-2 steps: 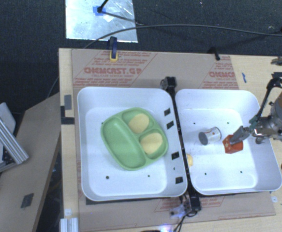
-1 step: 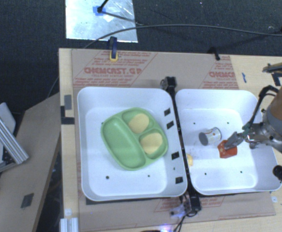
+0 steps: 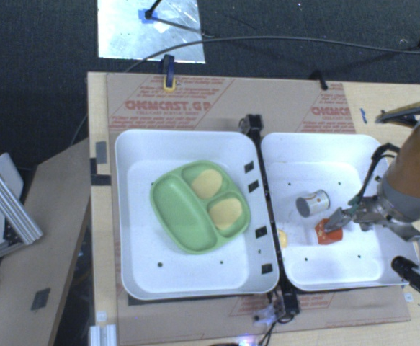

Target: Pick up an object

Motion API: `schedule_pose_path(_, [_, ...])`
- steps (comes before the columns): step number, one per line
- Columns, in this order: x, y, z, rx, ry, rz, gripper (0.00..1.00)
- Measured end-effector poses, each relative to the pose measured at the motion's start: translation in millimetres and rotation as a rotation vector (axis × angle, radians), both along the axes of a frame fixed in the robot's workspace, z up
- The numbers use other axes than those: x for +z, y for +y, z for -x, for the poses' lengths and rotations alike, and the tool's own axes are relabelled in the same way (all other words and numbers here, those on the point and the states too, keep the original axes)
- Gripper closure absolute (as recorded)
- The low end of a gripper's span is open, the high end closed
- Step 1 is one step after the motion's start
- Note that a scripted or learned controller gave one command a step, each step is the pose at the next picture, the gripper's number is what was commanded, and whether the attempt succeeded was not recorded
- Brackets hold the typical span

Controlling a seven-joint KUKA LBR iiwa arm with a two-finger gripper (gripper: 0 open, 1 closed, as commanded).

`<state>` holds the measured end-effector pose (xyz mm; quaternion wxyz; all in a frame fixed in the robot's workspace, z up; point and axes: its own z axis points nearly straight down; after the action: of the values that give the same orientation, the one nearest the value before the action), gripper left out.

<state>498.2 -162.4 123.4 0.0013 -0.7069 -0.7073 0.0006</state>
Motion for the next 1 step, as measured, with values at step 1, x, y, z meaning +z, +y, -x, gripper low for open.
schedule_pose_path(1, [-35.5, -1.0, -2.8, -0.001, -0.009, 0.0, 0.0])
